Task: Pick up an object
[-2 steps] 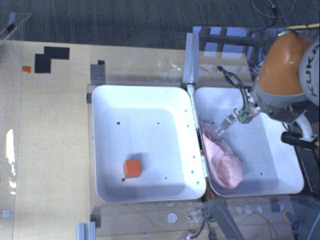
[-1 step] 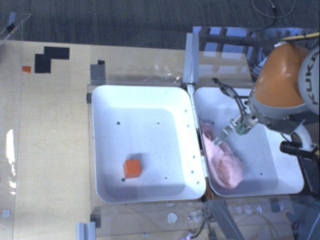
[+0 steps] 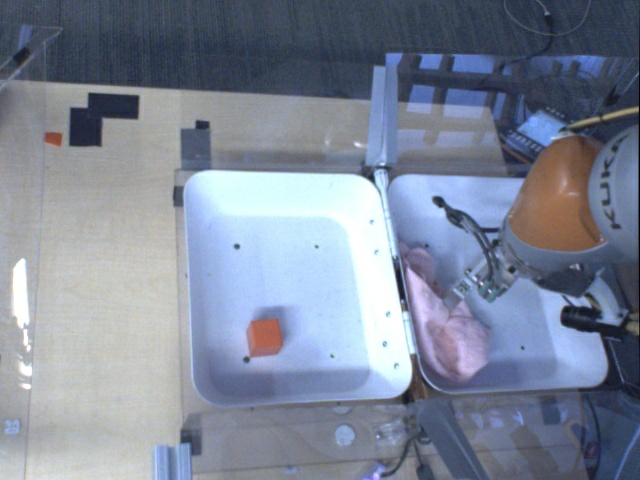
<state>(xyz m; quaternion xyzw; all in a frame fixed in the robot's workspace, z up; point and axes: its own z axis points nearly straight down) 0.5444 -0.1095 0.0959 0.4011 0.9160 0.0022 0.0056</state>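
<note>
Light wood bench w/ dark carpet across top of frame; two white bins side by side mid-frame. Left bin has a small orange block in its lower-left area, well apart from the arm. Right bin holds a pink soft cloth-like lump lying along its left wall, lower-left of that bin. KUKA arm comes in from frame right, orange band over right bin. Gripper sits just above/right of the pink lump's upper part, near or touching it, can't tell which. Finger state: cannot tell, too small + seen at a slant. Nothing visibly held.

Step in hand, prob: descend and grasp the pink lump. To do it well: center over the bulkiest part (lower end), not the thin upper edge by the wall; keep clear of the bin divider; close fully since soft stuff squishes; lift straight up, slow. Risk: pinching only a fold, slips out.
</note>
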